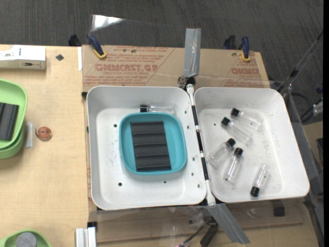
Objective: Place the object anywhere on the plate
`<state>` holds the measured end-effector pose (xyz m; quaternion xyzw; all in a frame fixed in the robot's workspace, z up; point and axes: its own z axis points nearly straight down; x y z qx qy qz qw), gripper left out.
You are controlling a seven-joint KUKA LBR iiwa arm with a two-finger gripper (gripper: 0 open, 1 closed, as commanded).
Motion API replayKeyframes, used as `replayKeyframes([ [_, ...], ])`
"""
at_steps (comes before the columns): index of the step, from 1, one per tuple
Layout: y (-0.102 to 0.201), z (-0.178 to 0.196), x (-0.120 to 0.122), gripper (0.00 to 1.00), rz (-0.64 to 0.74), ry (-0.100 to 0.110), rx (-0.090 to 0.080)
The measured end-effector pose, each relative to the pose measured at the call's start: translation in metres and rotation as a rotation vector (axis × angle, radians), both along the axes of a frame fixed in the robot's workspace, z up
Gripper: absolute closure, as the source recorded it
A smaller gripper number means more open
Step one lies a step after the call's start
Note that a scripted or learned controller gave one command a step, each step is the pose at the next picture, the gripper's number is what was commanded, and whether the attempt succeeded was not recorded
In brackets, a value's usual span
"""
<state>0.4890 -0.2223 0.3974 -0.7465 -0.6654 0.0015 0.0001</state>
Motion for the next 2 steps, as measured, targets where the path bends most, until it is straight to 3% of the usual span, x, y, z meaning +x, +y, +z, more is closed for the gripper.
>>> replayKeyframes([
  [2,0.0,0.0,0.0,0.0,0.0,0.0,0.0],
])
